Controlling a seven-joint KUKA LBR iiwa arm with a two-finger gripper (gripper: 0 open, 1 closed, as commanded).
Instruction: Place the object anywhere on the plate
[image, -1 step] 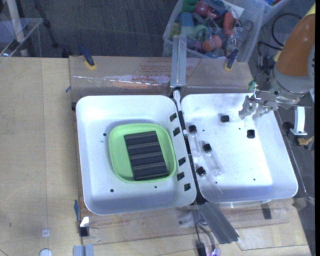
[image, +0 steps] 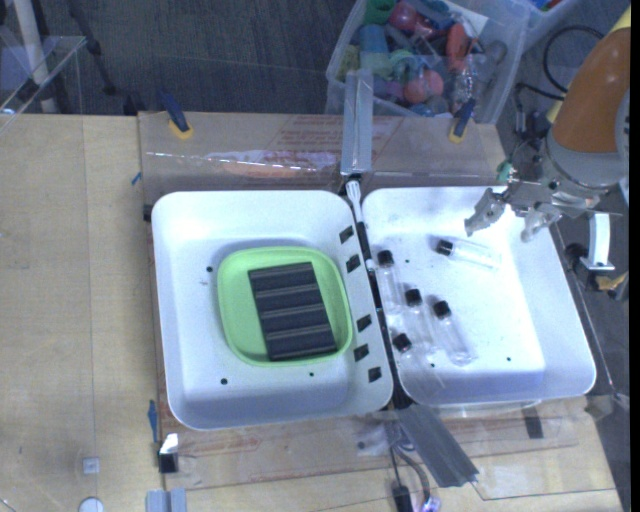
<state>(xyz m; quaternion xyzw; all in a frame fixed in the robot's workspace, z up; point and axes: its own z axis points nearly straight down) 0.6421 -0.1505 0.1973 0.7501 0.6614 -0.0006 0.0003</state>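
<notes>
Two white bins side by side, left bin (image: 180, 300) and right bin (image: 540, 340). One green plate (image: 232, 300) sits in the left bin, roughly mid-floor, and on it lies one dark ridged block (image: 291, 311), four ribs across by my count, flat, a bit tilted, nearly covering the plate's middle.

Right bin: I count approx four small clear vials with black caps. One vial (image: 462, 249) lies on its side up near the back, just below my gripper. The other three (image: 425, 318) cluster toward the left wall, mid-bin (clear glass on white, so the bodies are hard to make out; mostly I'm going by the caps). Could be one more against the divider; can't tell.

My gripper (image: 508, 213) hangs over the back of the right bin, top-right corner area. The two fingers (image: 484, 214) are spread apart w/ nothing between them, so I've got hold of nothing. My arm (image: 595, 95) is cut off at the right edge; the orange band is blurred.

Behind the bins, one clear tub of coloured toys (image: 420, 50), contents too jumbled to count, top cut off by the frame.
</notes>
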